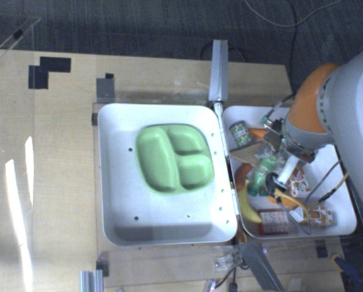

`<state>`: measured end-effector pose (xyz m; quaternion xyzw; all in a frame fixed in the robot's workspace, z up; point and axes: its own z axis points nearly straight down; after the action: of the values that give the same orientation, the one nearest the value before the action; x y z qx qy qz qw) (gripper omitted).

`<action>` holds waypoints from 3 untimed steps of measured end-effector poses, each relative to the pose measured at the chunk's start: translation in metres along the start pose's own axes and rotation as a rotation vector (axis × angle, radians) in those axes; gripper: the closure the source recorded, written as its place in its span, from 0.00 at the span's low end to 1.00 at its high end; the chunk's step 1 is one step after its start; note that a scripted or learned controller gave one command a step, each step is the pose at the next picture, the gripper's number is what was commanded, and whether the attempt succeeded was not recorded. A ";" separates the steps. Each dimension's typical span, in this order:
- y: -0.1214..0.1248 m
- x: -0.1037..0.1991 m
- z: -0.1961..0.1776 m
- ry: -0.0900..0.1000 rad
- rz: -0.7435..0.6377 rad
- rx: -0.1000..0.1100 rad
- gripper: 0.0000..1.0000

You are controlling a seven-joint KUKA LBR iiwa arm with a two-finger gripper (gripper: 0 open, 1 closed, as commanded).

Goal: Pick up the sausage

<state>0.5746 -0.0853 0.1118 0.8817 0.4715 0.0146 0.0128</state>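
The right bin holds a crowded pile of items. At its left side, next to the divider, lies a reddish-brown rounded piece that looks like the sausage, partly covered by other items. The arm's orange band sits over the bin's upper right, and below it the gripper hangs low over the middle of the pile. It is just right of the sausage, above a green bottle. Nothing can be seen held in it.
A green divided tray lies in the left bin. Around the gripper lie a small can, a yellow banana, a brown packet, an orange stick and a printed box. A metal post stands behind the bins.
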 end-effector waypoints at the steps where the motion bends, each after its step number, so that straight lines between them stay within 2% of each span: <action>1: 0.000 0.000 0.000 0.000 0.000 0.000 0.00; 2: 0.054 0.019 0.027 -0.013 0.094 0.029 0.00; 3: 0.056 0.023 0.014 -0.008 0.082 0.023 1.00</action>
<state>0.6343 -0.0975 0.1004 0.9003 0.4352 0.0060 0.0040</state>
